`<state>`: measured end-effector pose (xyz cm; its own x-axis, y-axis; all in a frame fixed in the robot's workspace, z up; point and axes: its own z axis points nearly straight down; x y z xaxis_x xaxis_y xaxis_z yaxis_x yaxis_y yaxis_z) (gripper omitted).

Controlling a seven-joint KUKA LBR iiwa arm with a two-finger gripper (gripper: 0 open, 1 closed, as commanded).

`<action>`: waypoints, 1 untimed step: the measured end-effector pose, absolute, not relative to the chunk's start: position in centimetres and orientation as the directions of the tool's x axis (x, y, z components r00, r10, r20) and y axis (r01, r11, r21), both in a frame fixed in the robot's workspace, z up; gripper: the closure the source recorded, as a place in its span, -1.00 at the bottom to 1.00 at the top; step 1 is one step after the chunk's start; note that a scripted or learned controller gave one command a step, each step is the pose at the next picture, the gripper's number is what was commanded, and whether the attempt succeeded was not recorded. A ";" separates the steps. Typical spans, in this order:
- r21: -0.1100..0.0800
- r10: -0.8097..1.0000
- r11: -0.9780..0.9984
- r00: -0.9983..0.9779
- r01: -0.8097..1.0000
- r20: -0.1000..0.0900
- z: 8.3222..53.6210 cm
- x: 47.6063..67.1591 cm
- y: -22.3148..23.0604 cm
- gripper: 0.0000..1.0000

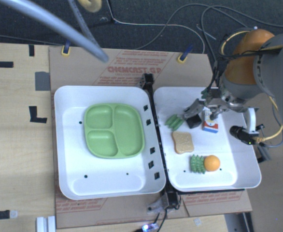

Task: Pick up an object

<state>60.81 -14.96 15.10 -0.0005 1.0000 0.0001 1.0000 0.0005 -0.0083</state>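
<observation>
Camera view | left bin: green tray | right bin: bread, orange

Pale wooden bench under brown cardboard sheet, dark carpet beyond.

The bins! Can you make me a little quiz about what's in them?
1. True or false: the green plate lies in the left bin.
2. Which thing touches the orange ball? A) the bread slice B) the spiky green toy C) the green plate
3. Fill in: the bread slice lies in the ___ bin.

Key: 1 true. 2 B, the spiky green toy sits right against the ball. 3 right; the bread lies in the right bin, below the gripper.
</observation>
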 end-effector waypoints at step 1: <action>-0.007 1.000 0.001 -0.001 1.000 0.001 9.8 60.3 -13.9 -1.00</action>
<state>60.28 -13.92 9.78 -0.0014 1.0000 0.0006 1.0000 0.0014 -0.0067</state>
